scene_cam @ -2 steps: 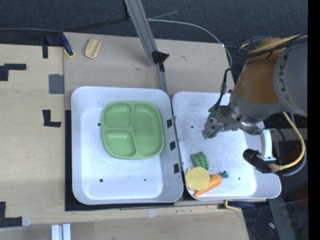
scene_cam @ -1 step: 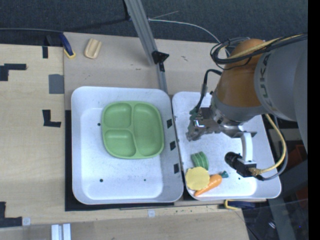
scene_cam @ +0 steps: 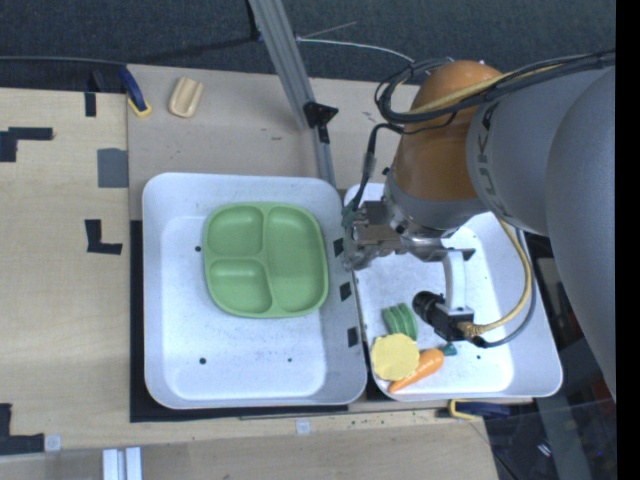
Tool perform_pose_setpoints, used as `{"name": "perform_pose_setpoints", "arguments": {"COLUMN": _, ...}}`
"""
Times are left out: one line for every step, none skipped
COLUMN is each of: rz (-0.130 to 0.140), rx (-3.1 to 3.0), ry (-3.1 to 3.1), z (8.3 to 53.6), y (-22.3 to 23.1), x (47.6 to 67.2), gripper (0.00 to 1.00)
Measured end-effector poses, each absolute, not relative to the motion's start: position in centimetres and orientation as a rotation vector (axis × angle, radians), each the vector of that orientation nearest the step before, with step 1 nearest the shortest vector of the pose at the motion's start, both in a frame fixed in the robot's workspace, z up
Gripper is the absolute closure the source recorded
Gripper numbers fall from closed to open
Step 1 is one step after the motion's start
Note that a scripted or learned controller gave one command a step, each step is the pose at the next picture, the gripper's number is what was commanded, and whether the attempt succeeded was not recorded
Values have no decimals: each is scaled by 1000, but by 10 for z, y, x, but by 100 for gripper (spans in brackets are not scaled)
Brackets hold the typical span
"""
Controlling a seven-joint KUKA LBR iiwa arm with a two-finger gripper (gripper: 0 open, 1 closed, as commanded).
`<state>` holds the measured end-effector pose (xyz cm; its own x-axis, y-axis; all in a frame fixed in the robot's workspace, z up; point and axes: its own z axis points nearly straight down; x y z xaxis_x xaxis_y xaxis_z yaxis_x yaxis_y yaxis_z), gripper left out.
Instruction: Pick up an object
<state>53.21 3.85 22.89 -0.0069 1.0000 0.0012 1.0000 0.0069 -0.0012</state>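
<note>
In the right bin point(scene_cam: 520, 368) — carrot point(scene_cam: 420, 368) lengthwise toward lower-left; gripper point(scene_cam: 356, 248) state unclear.

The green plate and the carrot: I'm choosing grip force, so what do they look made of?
Plate: probably moulded plastic, matte, uniform green with smooth divided compartments. Carrot: probably a plastic or rubber toy, smooth, flat orange; its hardness can't be judged.

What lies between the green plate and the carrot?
In the camera view, the yellow piece lies just before the carrot; between it and the plate run bare bin floor and the bins' adjoining rims.
</note>
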Motion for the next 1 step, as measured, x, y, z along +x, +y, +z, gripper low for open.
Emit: {"name": "perform_pose_setpoints", "arguments": {"rz": 0, "rx": -2212, "ry": -2228, "z": 234, "y": 87, "x": 540, "gripper": 100}}
